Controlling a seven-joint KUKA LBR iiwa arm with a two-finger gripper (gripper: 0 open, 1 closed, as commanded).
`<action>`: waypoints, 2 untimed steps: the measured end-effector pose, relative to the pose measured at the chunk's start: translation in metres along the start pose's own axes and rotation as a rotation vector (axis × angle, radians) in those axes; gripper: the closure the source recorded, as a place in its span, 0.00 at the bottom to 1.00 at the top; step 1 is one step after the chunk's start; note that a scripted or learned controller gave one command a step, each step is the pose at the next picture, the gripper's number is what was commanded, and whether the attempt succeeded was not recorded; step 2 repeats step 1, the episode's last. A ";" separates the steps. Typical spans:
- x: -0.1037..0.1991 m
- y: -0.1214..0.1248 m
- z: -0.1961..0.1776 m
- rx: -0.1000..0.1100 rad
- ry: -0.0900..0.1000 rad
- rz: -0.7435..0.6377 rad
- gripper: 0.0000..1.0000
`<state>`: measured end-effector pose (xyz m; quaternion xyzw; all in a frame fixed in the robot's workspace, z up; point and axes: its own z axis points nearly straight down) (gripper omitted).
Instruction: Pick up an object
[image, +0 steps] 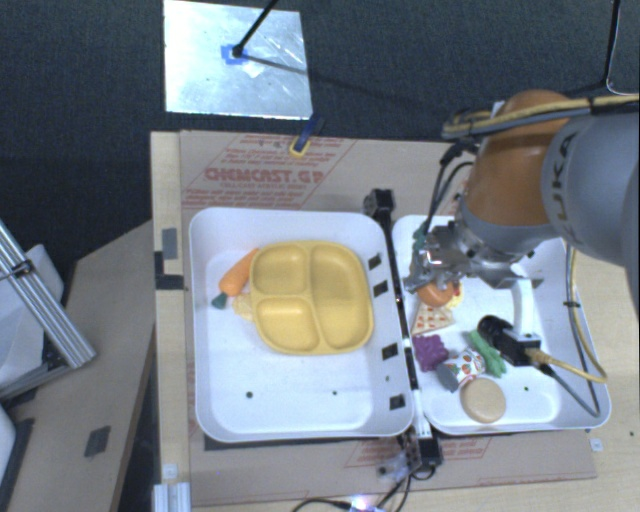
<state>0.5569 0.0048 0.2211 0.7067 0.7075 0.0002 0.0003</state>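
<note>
The arm (590, 190) has a smooth grey shell with dark letters on its side. An orange band (515, 165) goes around it above the wrist. Thin black and yellow cables (575, 330) run along it.

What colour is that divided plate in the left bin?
Yellow: the divided plate shows clearly in the overhead camera view.

Two bins (215, 300), one yellow tray (305, 298)

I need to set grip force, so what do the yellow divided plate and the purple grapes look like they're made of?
Yellow divided plate: likely hard moulded plastic, smooth, slightly glossy, one even colour. Purple grapes: probably toy plastic or rubber, matte and lumpy; too small to tell which.
</note>
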 end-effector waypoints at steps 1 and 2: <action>0.002 0.000 -0.006 -0.001 0.001 -0.002 1.00; 0.002 0.000 -0.006 -0.001 0.001 -0.002 1.00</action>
